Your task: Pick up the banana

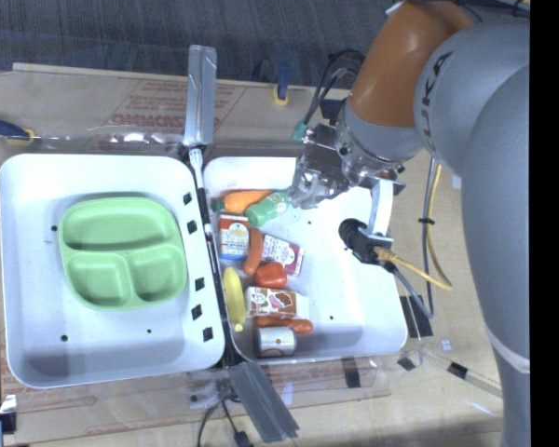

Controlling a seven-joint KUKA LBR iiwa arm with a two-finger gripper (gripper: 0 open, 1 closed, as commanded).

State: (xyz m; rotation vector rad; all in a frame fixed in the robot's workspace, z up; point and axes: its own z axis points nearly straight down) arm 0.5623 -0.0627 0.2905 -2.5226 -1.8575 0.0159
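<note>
In the camera view, the banana (233,297) is seen lying along the left wall of the right bin (377,319), toward its near edge, beside a small carton (272,302). The gripper (309,190) is seen low over the far part of that bin (by a green bottle (265,209)), well apart from the banana. Whether the fingers are apart or together cannot be told. A green tray (123,250) is seen in the left bin (28,343).
</note>
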